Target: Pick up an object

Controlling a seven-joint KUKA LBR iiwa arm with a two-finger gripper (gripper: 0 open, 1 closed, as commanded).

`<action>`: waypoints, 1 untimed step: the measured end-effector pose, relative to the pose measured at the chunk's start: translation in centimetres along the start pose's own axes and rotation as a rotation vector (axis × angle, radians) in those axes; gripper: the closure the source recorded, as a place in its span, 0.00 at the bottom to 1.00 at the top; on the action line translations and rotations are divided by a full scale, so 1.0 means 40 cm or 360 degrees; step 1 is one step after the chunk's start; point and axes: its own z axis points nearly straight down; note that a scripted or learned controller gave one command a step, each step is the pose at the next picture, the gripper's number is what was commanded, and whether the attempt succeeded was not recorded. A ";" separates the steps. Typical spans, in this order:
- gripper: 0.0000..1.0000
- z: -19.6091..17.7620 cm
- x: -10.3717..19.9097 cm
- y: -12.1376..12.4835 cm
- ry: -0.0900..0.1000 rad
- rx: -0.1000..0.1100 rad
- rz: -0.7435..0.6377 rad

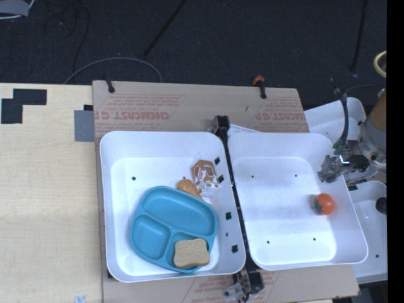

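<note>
The gripper [332, 167] is partly cut off, its state unclear; the right bin [278, 245] holds an orange tomato [324, 204], the left bin [117, 188] a blue tray [165, 223]

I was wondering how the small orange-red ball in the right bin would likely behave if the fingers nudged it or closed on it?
The orange-red ball looks round, so a nudge would probably send it rolling across the flat floor of the right bin. It sits near the bin's right wall, which might stop it. Its surface looks smooth, so it could slip from an off-centre pinch. It is probably light for its size.

Small orange-red tomato [324, 204] lies near the right bin's [284, 257] right wall.
</note>
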 end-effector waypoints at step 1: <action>1.00 -0.009 0.150 -0.021 0.0005 0.0008 -0.0005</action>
